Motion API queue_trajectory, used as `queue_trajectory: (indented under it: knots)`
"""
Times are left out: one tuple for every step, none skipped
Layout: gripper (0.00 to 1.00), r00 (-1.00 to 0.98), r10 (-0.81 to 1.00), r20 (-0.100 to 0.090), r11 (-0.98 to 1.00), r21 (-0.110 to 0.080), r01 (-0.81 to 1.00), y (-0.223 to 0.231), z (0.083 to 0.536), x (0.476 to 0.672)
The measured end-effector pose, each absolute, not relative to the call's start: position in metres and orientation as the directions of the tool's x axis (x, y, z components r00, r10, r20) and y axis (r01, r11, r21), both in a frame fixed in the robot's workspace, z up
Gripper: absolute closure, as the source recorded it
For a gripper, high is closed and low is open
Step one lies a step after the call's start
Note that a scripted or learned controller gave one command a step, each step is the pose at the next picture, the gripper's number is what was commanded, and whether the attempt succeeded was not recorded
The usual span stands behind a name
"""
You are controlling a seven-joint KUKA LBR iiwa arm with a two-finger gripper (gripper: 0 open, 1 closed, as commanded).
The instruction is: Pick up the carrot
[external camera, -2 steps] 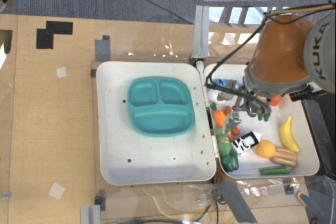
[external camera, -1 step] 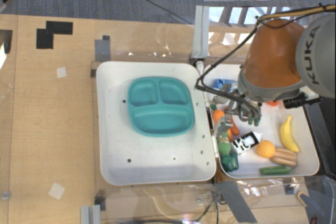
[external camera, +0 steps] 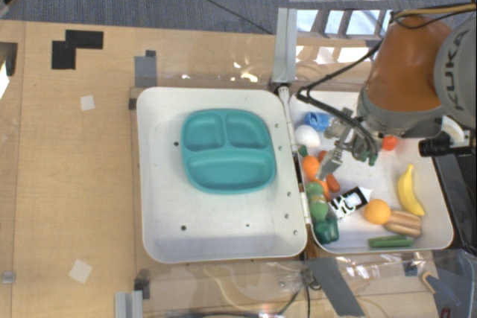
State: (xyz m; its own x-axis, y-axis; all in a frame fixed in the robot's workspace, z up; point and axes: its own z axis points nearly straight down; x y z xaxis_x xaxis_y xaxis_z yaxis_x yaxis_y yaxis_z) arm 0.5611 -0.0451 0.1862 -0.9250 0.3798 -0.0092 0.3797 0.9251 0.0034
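Jaws [external camera: 333, 156] hang slightly parted and hold nothing, just above the carrot [external camera: 326, 167], which lies in the right bin [external camera: 440, 231] near its left wall. To grip cleanly, they should straddle it crosswise, clear of the white egg [external camera: 306, 136] and orange ball [external camera: 310, 165].

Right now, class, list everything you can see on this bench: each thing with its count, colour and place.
Bins: two, white, side by side on the bench.
Divided plate: one, teal, in the left bin.
Carrot: one, orange, right bin, left part, under the gripper.
Egg: one, white, right bin, upper left.
Banana: one, yellow, right bin, right side.
Orange: one, orange, right bin, lower middle.
Green vegetables: several, right bin, lower left.
Arm: one, grey and orange, over the right bin.
Gripper: one, above the carrot.
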Motion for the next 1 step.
queue_trajectory:
  knots:
    - [0.00,-0.814,0.580,-0.013,0.814,0.006,0.580,-0.0809,0.1004,0.6181]
